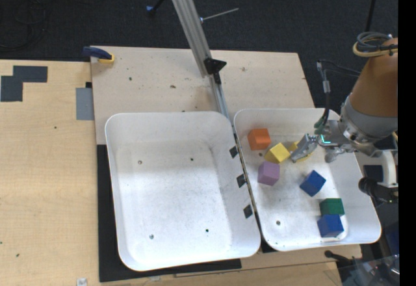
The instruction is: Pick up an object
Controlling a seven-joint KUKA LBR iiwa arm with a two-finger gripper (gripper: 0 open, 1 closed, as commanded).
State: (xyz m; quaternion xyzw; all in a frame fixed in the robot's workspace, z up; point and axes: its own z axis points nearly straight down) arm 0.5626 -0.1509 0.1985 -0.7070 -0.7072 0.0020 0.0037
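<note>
A: Nearest us, what sits at the front of the right bin (364, 237)?

B: Two blocks touching each other, well in front of the claw (314, 145): a blue block (330, 225) at the very front, and a dark green block (333, 206) just behind it.

A: And the claw itself?

B: It hangs low over the right bin, at the end of the grey arm (370, 106) with its orange band. Its fingers stand apart, released, with nothing between them.

A: What is closest to it?

B: A yellow block (279, 152), just off its left side, tilted a little. A small yellowish bit shows between that block and the claw, but it is too small to say what it is.

A: How do the blocks look?

B: Small, plain cubes in solid colours. Further left of the claw lies an orange block (259, 138). In front and left of it sits a purple block (268, 173), close to the yellow one. A second blue block (312, 183) lies just in front of the claw, turned on a corner.

A: So the count?

B: Six blocks, all in the right bin: two blue, one green, one yellow, one orange, one purple.

A: And bins?

B: Two. The left bin (130, 142) lies well left of the claw, its floor speckled with dark spots. Both rest on the table (156, 80), and a slanted metal rail (192, 25) rises behind them.
</note>
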